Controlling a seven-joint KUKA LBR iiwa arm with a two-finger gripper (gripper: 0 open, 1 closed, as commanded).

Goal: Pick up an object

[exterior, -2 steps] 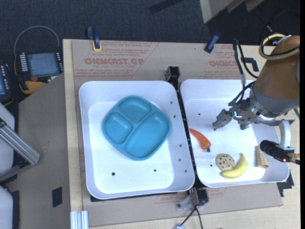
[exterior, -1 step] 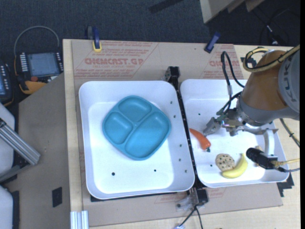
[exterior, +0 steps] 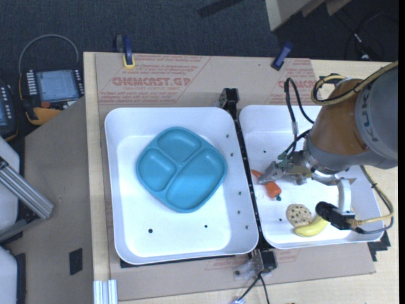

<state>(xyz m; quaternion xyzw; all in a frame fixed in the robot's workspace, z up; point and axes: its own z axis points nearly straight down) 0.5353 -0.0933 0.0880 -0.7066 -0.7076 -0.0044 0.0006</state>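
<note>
The worktop (exterior: 190, 75) holds two white bins side by side. The left bin (exterior: 126, 201) has a blue plate (exterior: 181, 168) in it, with three parts to hold food, and the plate lies flat near the middle. The arm (exterior: 354, 128) reaches into the right bin (exterior: 269, 138) from the right and covers a big part of it. The gripper (exterior: 271, 171) is low over the left side of that bin, close to the wall between the two bins. It is small and dark here, so one cannot tell if it is open or closed, and nothing can be seen held in it. An orange piece (exterior: 273, 189) lies just below the gripper in the view, very near it. A smaller orange bit (exterior: 255, 173) lies just left of the gripper, by the bin wall. It is too small to say what it is. Near the front of the right bin lies a round cookie (exterior: 298, 214) with dark spots, and a yellow banana (exterior: 310, 229) lies right beside it. The banana's right end is hidden by the robot. A blue and yellow clamp (exterior: 128, 52) and a blue clamp (exterior: 281, 56) sit on the far edge of the worktop. A small screen (exterior: 56, 84) sits off to the left.
</note>
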